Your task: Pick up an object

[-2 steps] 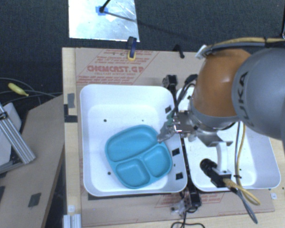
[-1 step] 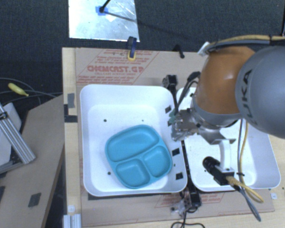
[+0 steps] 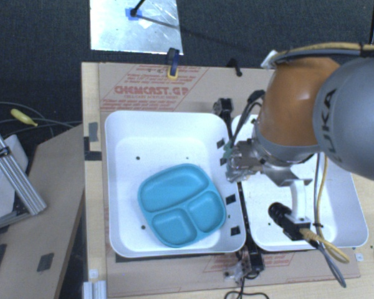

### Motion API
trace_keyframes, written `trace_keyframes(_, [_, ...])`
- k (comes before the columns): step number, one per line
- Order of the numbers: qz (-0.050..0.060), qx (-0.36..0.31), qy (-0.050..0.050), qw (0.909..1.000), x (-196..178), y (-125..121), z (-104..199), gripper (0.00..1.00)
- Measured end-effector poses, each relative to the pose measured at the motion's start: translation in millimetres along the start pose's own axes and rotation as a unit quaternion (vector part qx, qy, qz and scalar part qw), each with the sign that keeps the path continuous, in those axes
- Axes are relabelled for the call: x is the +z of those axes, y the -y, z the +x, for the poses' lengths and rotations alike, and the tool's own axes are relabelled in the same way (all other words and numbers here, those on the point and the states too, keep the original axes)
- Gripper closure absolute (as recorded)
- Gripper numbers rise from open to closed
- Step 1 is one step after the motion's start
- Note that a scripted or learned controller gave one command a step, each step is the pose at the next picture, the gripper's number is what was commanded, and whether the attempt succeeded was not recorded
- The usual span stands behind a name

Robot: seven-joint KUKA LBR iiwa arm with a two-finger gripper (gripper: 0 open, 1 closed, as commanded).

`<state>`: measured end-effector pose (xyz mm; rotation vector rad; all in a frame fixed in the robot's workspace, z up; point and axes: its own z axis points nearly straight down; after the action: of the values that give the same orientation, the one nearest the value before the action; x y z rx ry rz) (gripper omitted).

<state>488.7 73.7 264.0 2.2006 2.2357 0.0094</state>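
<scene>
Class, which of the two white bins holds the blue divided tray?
The bin on the view's left: the blue tray lies on its floor. The other bin sits under the robot arm.

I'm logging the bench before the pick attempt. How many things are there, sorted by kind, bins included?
White bins: 2 (left bin, right bin)
Blue divided tray: 1, lying in the left bin
Total: 3; the arm hides part of the right bin.

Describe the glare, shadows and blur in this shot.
Camera view: the silvery sheet at the top glares brightest; the white left bin is evenly lit, with only faint shadow around the blue tray; the arm, close to the lens, looks slightly soft.
</scene>
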Motion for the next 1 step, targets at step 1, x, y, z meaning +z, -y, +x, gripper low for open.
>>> trace_keyframes(1, [0.004, 0.004, 0.000, 1.0000, 17.8, 2.1, 50.6, 1.00])
